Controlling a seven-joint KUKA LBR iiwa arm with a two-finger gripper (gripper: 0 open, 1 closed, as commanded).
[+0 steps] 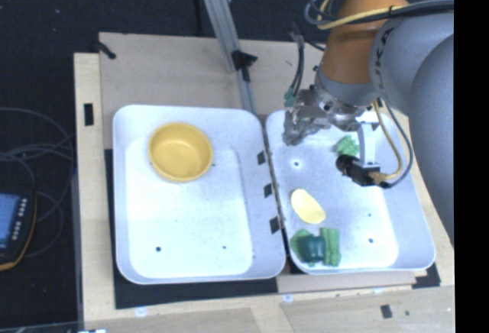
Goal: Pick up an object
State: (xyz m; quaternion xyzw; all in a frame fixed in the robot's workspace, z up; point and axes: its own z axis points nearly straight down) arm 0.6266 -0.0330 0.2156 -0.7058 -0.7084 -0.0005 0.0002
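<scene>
Nearest you, at the front edge of the right bin (409,247), you have a dark teal rounded piece (309,247) sitting tight against a brighter green blocky piece (331,245); the two touch, the teal one on the left, and both lie close to the bin's front wall. Just behind them, slightly to the left, is a pale yellow oval object (307,207), flat-looking and smooth, lying on the bin floor near the divider between the two bins. It sits just apart from the green pair.

Further back on the right side of that bin you see a small light green object (348,146), partly covered by the arm's hardware, with a black fitting (359,170) and cable just in front of it.

The gripper (294,133) hangs over the back left corner of the right bin, beside the divider and well apart from the yellow oval and the green pieces. Nothing shows between its fingers; whether the jaws are spread or closed you cannot tell from this angle, as the tips merge into a dark grey mass. Above it you see the orange band (359,26) and the grey arm (424,72) coming in from the right.

In the left bin (183,247) a round yellow bowl (181,151) stands upright in the back half, its hollow facing up, alone on the white floor.

Behind the bins a grey metal bar (218,11) slants up and away across the tan bench (153,64)
</scene>
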